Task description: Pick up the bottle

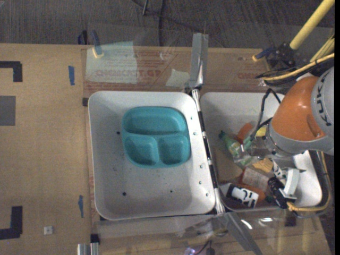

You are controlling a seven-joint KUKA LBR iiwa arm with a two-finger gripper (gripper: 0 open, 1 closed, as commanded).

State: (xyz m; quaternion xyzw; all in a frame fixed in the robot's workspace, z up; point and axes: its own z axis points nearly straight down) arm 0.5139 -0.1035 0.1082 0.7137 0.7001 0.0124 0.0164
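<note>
Brown cardboard (pixel 42 158) is covering the bench across the left of the frame, with black and blue tape marks sitting on it. Moving right, I am seeing the left white bin (pixel 106 190) holding a teal divided tray (pixel 156 136) in its upper half. Beyond the divider, the right white bin (pixel 223 108) is carrying a clutter of items, and the bottle (pixel 234 145), greenish and clear, is lying tilted near that bin's left-centre. The grey and orange arm (pixel 300 116) is reaching in from the right edge, hanging over the clutter just right of the bottle. The gripper (pixel 263 153) is pointing down among the items, and I cannot tell how its jaws are standing.
</note>
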